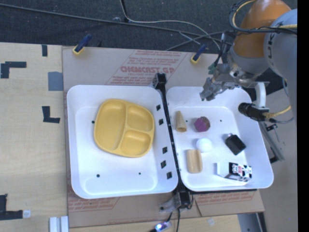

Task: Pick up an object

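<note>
The right bin (251,178) holds several small objects: a tan cylinder (180,122), a purple round piece (202,124), a white ball (204,144), a tan block (193,161), a black block (234,144) and a small black-and-white printed box (236,170). My gripper (208,93) hangs over the far edge of the right bin, above and behind the purple piece. Nothing is visible between its fingers. The arm comes in from the upper right, and its orange band sits at the top right.
The left bin (82,168) holds a yellow divided plate (124,127). A black divider (165,129) runs between the bins. Both sit on cardboard held by yellow-and-blue clamps (82,44). Cables trail along the back and right side.
</note>
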